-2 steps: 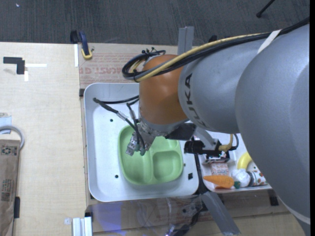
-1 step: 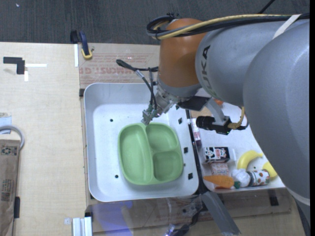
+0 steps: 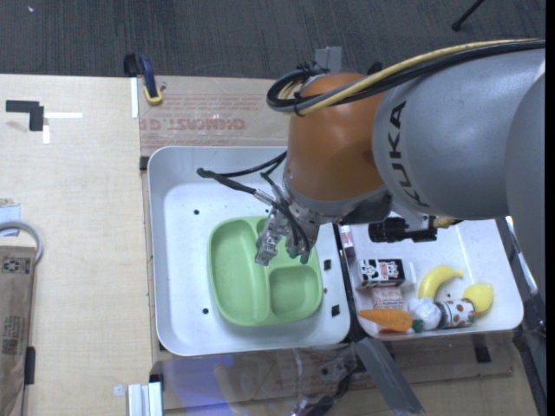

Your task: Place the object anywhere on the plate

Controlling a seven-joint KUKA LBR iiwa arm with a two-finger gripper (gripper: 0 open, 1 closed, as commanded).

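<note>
Nearest the lens, filling the upper right: grey arm [image 3: 468, 128] with orange band [image 3: 334, 137], cables looped over the top. Below the band, end effector [image 3: 282, 243] pointing down over the green plate [image 3: 238, 276], fingers dark and metallic, crowded against the divider ridge of the plate. Spread or pressed together: cannot tell, too small and cluttered. Nothing clearly seen pinched between them.

Outward from there: green plate with compartments, lying in the left white bin [image 3: 173, 232], no item visible resting on its green surface. Just beside, across the bin walls, right white bin [image 3: 507, 315] holding a small black-and-white carton [image 3: 382, 272], an orange carrot-like piece [image 3: 386, 319], a yellow banana [image 3: 440, 279], a yellow lemon-like piece [image 3: 479, 295] and a small striped item [image 3: 442, 315], bunched near the bin's lower edge. Around both bins, pale wooden desk [image 3: 69, 198], with a brown paper bag [image 3: 16, 302] cut off at the left edge.

Progress, as a judgement: plate bare, so placement not done. Which object is meant: not told apart here, and whether one sits in the fingers is not visible. If one is, release over the plate remains; if not, a pick from the right bin remains too.

Hidden: upper part of the right bin, under the arm. Hard to read: fingertips against the plate's rim.
</note>
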